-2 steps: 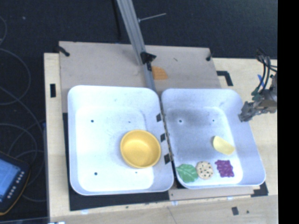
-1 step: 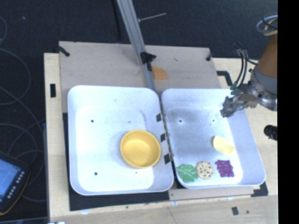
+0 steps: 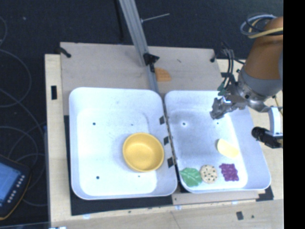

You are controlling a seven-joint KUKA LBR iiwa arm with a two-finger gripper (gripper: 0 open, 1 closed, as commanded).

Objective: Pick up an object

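My gripper [image 3: 218,110] hangs over the upper right part of the right bin [image 3: 190,128], with nothing seen between its fingers. Below it in that bin lie a pale yellow lemon-like piece [image 3: 228,148], a purple grape bunch [image 3: 229,171], a round cookie [image 3: 208,173] and a green leafy piece [image 3: 190,176], the last three in a row along the bin's near edge. A yellow bowl [image 3: 142,151] sits upright in the left bin [image 3: 95,128], near its right side.
A grey metal pole [image 3: 136,32] slants in from the top toward the gap between the bins. A small orange patch [image 3: 162,75] lies on the bench behind the bins. A tablet [image 3: 10,182] sits off the bench at lower left.
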